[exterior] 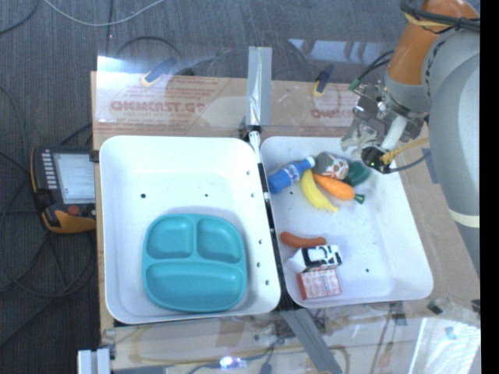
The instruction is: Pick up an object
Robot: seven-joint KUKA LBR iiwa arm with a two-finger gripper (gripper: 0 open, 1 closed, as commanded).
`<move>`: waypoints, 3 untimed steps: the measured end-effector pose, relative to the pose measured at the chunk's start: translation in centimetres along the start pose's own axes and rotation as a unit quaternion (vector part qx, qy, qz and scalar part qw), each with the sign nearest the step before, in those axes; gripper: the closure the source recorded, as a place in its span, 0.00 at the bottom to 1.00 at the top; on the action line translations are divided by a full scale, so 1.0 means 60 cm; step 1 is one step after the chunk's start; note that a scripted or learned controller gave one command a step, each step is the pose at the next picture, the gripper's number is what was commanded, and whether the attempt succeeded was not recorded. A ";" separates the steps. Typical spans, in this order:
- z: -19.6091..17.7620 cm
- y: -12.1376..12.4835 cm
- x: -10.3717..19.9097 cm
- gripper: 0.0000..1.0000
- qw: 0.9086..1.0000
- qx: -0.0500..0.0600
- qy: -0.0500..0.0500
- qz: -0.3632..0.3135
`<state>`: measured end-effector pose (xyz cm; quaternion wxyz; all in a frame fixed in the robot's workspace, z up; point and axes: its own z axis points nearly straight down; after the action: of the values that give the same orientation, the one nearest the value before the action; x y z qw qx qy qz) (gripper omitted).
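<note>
Two white bins sit side by side on the bench. Nearest the camera and farthest from the claw, a teal divided plate (195, 262) lies in the left bin (125, 170). In the right bin (405, 240), well below and left of the claw, are a red-and-white packet (320, 284), a small black-and-white box (321, 256) and a sausage (302, 240). Closer in, just left and below the claw, lie a banana (316, 192), a carrot (339, 188), a blue bottle (287, 174) and a small brown-and-white thing (334, 164). The claw (373, 145) hangs over the bin's far right corner; whether it is wide or narrow cannot be told. The arm (425, 37) reaches in from the right, orange band uppermost.
</note>
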<state>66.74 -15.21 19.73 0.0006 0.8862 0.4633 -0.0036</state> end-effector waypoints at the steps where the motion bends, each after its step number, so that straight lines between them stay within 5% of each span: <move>1: 0.000 0.000 0.001 0.00 1.000 0.000 0.000 -0.001; 2: 0.180 -0.040 0.050 0.00 0.996 0.006 -0.002 -0.090; 3: 0.168 -0.041 0.045 1.00 0.996 0.011 -0.006 -0.090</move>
<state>66.19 -11.64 9.65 -0.0066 0.8411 0.5407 -0.0142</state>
